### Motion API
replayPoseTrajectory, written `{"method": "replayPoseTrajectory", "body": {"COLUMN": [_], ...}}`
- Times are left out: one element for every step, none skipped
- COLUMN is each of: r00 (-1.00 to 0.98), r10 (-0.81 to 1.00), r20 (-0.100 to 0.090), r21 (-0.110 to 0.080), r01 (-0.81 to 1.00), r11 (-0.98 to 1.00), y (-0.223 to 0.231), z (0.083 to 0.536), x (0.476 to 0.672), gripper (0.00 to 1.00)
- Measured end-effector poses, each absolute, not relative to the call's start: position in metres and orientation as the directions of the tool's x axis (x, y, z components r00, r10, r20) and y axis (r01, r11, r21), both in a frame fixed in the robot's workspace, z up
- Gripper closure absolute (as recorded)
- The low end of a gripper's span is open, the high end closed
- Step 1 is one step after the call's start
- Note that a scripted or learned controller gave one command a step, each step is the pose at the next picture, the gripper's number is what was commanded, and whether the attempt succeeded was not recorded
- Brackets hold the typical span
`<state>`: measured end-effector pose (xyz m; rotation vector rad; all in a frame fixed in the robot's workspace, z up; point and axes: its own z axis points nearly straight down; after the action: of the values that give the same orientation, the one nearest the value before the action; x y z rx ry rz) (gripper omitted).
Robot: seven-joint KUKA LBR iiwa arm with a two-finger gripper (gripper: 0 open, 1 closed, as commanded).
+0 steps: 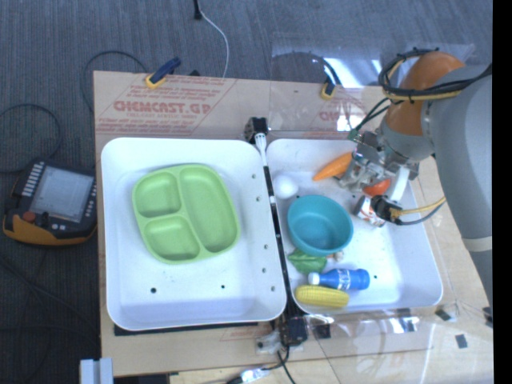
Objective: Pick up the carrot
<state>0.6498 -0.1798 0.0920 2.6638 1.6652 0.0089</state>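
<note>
The orange carrot point(331, 168) lies in the far part of the right bin point(416, 278), its thin tip pointing left toward the bin's middle wall. My gripper point(354, 174) is low over the carrot's thick right end, and the wrist hides that end. I cannot tell whether it touches the carrot. A small orange-red piece point(377, 188) shows just right of the gripper.
The right bin also holds a blue bowl point(320, 223), a white egg point(286, 187), a green vegetable point(307, 262), a blue bottle point(342, 279) and a corn cob point(322, 297). A green divided plate point(186, 212) sits in the left bin point(128, 294).
</note>
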Motion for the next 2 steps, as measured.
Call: {"method": "replayPoseTrajectory", "body": {"r00": [0.430, 0.636], "r10": [0.902, 0.771], "r20": [0.027, -0.038], "r21": [-0.021, -0.051], "r01": [0.903, 0.769], "r11": [-0.430, -0.637], "y": [-0.165, -0.134], "z": [0.094, 0.089], "x": [0.652, 0.659], "gripper": [0.00, 0.00]}}
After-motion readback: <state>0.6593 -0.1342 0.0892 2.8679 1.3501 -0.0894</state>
